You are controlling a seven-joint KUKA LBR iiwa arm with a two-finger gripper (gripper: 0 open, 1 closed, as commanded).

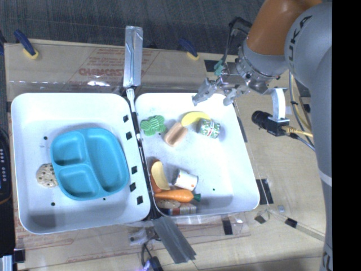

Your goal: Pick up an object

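Observation:
My gripper point(214, 95) hangs over the far edge of the right bin point(237, 168), its two fingers spread apart with nothing between them. Just below it lie a yellow banana-like piece point(193, 118), a green and white can-like item point(210, 129), a tan bread roll point(175, 134) and a green leafy toy point(152, 125). Near the bin's front left corner sit an orange carrot point(176, 195), a white cup point(185, 180) and a yellow slice point(160, 175).
The left bin point(28, 112) holds a blue divided plate point(89, 162) and a cookie point(45, 175) beside it. A grey metal strip point(132, 55) stands along the divider between the bins. Blue clamps point(26, 43) hold the cardboard backing.

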